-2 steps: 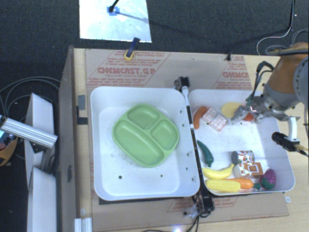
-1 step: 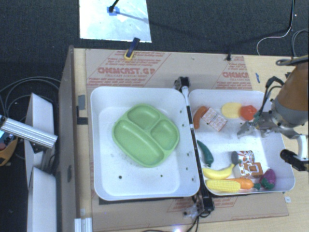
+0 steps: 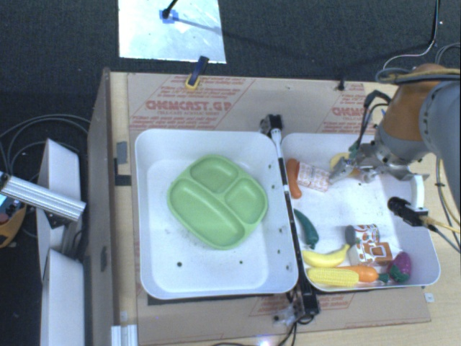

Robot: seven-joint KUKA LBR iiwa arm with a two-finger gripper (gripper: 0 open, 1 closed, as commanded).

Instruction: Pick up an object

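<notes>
The gripper [image 3: 344, 166] is seen low over the far part of the right bin [image 3: 432, 265], beside a yellow piece [image 3: 337, 161]; whether its claw is apart or together cannot be told. A banana [image 3: 325, 256], corn [image 3: 333, 276] and a carrot [image 3: 364, 273] are gathered at the near edge. A green plate [image 3: 217, 201] is set in the left bin [image 3: 155, 265].

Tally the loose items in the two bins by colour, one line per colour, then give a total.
Green: 2, the divided plate and the dark pepper
Yellow: 2, the banana and the corn cob
Orange: 2, the sausage-shaped piece and the carrot
Purple: 1, the eggplant
White with print: 2, the wrapper and the can
Total: 9
</notes>
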